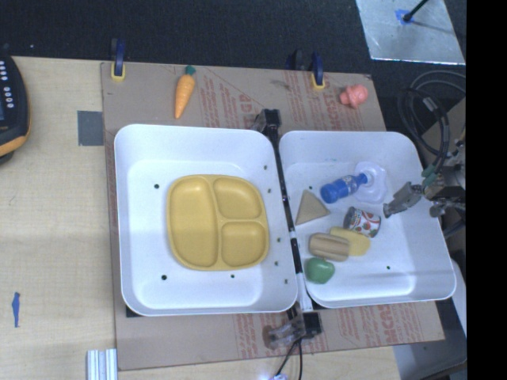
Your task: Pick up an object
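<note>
In the left bin (142, 212) we see a yellow divided plate (217, 221). The right bin (412, 267) holds a tan wedge (311, 208), a green ball (320, 271), a bread roll (329, 246), a blue bottle (344, 187) and a small can (364, 222). The gripper (405, 199) is at its right rim, holding nothing; we cannot tell if it is released or clenched.

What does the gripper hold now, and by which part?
Nothing. The gripper is at the right side of the right bin, apart from the small can and the bottle; nothing sits between its fingers.
</note>
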`<state>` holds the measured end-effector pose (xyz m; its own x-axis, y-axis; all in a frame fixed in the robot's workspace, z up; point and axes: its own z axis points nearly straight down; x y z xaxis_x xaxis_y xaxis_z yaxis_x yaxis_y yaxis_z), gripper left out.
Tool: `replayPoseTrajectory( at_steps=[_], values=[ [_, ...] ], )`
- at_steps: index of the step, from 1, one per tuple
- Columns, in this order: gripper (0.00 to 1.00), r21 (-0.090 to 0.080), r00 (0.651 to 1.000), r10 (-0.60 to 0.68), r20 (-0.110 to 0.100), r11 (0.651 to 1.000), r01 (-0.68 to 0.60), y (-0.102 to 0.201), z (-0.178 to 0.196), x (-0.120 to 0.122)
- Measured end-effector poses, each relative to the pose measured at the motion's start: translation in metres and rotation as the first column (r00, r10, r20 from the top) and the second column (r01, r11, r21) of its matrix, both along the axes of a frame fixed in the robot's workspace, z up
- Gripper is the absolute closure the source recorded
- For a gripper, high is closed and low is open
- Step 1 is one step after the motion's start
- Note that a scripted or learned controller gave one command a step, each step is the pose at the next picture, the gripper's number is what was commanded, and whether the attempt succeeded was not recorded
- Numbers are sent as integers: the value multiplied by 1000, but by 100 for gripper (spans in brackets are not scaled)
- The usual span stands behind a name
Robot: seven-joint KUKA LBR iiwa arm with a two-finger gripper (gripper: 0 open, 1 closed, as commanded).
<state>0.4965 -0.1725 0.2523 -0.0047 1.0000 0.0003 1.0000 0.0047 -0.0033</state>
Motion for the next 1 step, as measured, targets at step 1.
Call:
replayPoseTrajectory(
  at_steps=[1],
  values=[
    [0,4,1000,3,-8,1000,-3,32,-167,8]
  ],
)
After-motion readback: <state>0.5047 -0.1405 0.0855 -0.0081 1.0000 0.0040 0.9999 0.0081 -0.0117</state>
